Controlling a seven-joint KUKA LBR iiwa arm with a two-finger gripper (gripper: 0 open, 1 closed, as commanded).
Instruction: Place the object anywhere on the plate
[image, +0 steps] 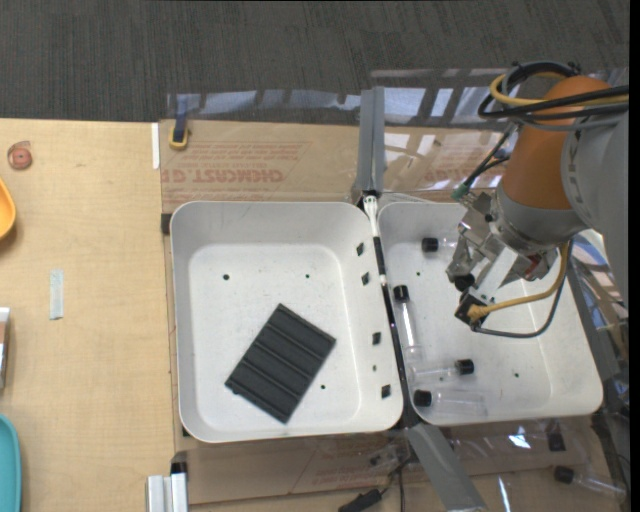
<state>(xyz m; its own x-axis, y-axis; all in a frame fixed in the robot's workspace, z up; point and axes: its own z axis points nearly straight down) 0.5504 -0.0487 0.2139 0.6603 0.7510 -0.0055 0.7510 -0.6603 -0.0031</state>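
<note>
A black ribbed rectangular plate (281, 361) lies tilted in the left bin (200, 300), near its front. In the right bin (560, 390) lie clear tubes with black caps: one (406, 322) along the left wall, one (442, 372) near the front, and one (455, 403) at the front left corner. A small black cap-like piece (430, 243) sits near the back left. My gripper (463, 268) hangs over the middle of the right bin, to the right of the tubes. Nothing can be seen held in it.
The two bins meet at a raised divider (385, 300) with small black clips. A cardboard sheet (260, 170) lies behind the bins. On the wooden bench to the left are an orange item (5, 215) and a teal item (8, 465) at the edge.
</note>
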